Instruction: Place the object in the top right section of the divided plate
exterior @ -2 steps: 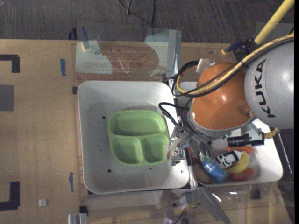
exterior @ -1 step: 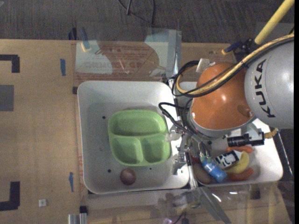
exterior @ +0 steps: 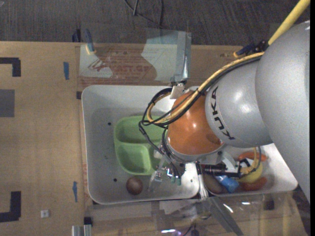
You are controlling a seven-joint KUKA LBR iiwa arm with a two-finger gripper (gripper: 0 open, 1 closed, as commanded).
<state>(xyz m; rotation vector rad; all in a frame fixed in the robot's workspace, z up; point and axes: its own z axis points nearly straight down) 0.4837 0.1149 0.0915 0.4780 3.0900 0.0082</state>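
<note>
Operator: Position of the object is wanted.

Observer: A small brown round object [exterior: 134, 185] is seen on the floor of the left bin [exterior: 98, 107], just beside the near edge of the green divided plate [exterior: 129, 154] and not on it. It is judged to be the task's thing, though its kind cannot be made out.

Operator: And the gripper?

Observer: The gripper [exterior: 161, 175] is found low over the bin, just to the right of the brown object and apart from it. Whether it is open or closed cannot be told; nothing is seen held.

Operator: How is the object expected to handle?

Observer: It is taken to be light and fairly firm, with a smooth rounded skin. Rolling is to be feared if it is nudged from one side. It would best be taken across its widest middle, squarely from above, so that it is not squeezed out sideways.

Operator: Is the plate obstructed?

Observer: Its right part is hidden by the arm [exterior: 236, 107].
</note>
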